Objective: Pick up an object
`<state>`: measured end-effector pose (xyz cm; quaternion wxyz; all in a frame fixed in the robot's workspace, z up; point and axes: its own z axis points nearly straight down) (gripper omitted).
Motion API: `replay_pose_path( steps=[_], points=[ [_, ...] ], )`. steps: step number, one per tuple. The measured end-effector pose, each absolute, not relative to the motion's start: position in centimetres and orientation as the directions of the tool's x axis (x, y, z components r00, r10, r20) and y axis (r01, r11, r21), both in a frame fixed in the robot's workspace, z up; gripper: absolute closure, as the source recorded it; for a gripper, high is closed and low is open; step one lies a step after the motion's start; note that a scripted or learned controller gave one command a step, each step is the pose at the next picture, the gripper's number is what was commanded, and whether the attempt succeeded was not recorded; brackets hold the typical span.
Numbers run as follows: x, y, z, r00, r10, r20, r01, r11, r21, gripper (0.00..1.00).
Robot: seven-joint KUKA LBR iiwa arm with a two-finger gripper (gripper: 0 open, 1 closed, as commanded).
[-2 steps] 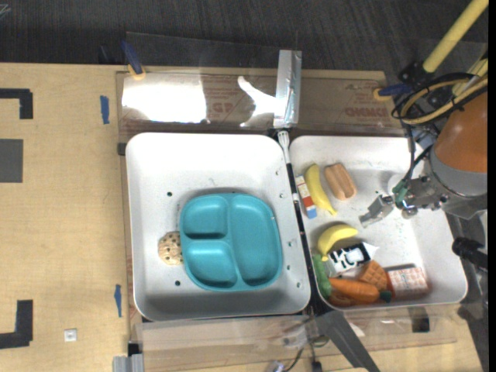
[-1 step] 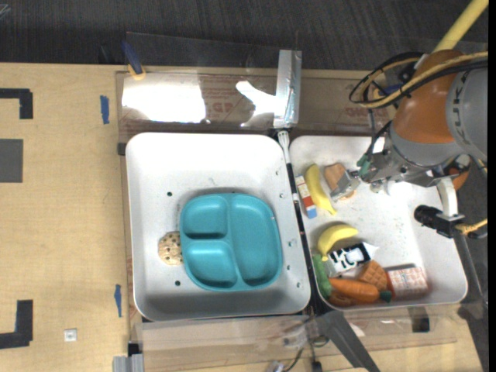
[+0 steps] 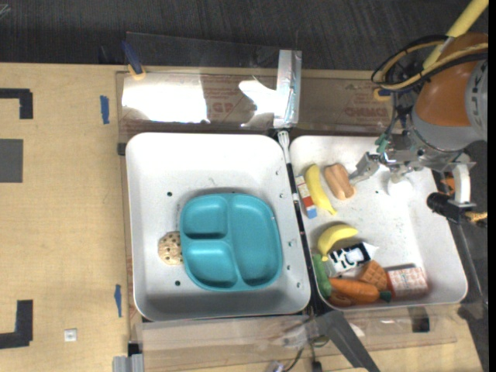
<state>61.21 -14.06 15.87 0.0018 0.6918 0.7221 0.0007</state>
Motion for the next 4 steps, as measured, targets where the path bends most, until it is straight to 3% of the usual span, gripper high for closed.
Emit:
replay_pose_path(
  steps=[1,2,3,4],
  points=[
    [65.7,-9.8,12.2,-0.041,0.999,0.001,0.999,0.041,0.000,0.00],
    [65.3,-10.3,9.5,-0.257,0.966,-0.009,0.966,0.257,0.018,0.00],
    [65.4,-10.1,10.5,-0.259,0.966,-0.009,0.966,0.259,0.020,1.00],
    [66.9,-3.9,18.9,-0.143,0.990,0.000,0.990,0.143,0.008,1.00]
  ],
)
